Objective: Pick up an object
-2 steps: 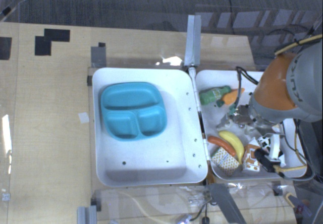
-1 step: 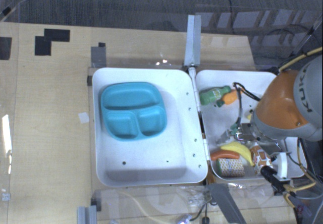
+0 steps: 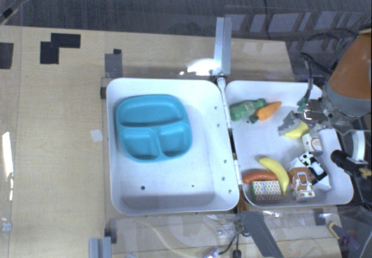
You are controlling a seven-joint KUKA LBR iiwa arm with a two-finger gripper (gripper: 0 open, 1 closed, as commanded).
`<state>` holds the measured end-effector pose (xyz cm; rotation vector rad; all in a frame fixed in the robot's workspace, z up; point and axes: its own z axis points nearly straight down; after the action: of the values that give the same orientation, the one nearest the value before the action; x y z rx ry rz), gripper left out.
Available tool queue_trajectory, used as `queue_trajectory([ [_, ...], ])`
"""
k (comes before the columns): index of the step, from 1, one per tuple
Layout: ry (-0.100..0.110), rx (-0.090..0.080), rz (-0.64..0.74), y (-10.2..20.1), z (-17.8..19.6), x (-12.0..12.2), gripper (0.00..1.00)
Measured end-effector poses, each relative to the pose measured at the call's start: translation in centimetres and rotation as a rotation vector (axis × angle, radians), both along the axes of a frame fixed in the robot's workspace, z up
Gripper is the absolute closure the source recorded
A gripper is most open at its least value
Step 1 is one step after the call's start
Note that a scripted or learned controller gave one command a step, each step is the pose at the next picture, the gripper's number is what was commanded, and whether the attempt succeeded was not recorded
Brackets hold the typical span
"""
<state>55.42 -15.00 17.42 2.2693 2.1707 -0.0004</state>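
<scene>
No legible text, brand, number or sign is showing on any surface here. Printed packaging is lying in the right white bin (image 3: 343,196) — a small white cylindrical container with a dark and orange label (image 3: 313,143), a brown-and-white printed carton (image 3: 301,183), a black-and-white patterned box (image 3: 311,165) and a speckled rectangular packet (image 3: 267,189) — but the markings on each are appearing too small and blurred to be read. Black rectangular markers (image 3: 58,46) are sitting on the pale wooden bench top (image 3: 52,152); they are carrying no characters.
</scene>
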Motion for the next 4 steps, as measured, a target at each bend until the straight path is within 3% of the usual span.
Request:
queue_trajectory([
  [1,0.0,0.0,-0.239,0.8,3.4,-0.5,0.0],
  [2,0.001,0.0,-0.494,-0.8,5.2,1.9,0.0],
  [3,0.001,0.0,-0.419,1.3,1.4,7.4,0.0],
  [4,0.0,0.0,-0.264,1.4,-7.5,8.7,0.0],
])
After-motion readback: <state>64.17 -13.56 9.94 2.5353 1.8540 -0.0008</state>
